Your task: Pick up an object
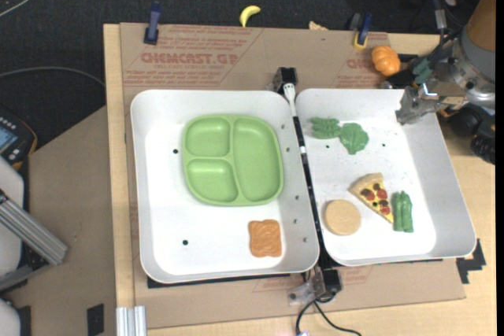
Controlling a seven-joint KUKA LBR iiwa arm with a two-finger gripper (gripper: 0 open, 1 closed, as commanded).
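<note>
Green beans [402,212] upright-ish, long axis near-vertical

Glossy white plastic bins [157,193] on matt brown board [205,51], perhaps cardboard; smooth green plastic tray [233,160].

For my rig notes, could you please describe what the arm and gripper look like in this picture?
The arm is grey metal with rounded, cylindrical segments. Its wrist carries grey metallic hardware with a small teal-green part, and dark cables run alongside. The gripper is dull grey metal and blocky.

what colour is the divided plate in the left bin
Light green; the divided plate shows plainly in the camera view.
</note>
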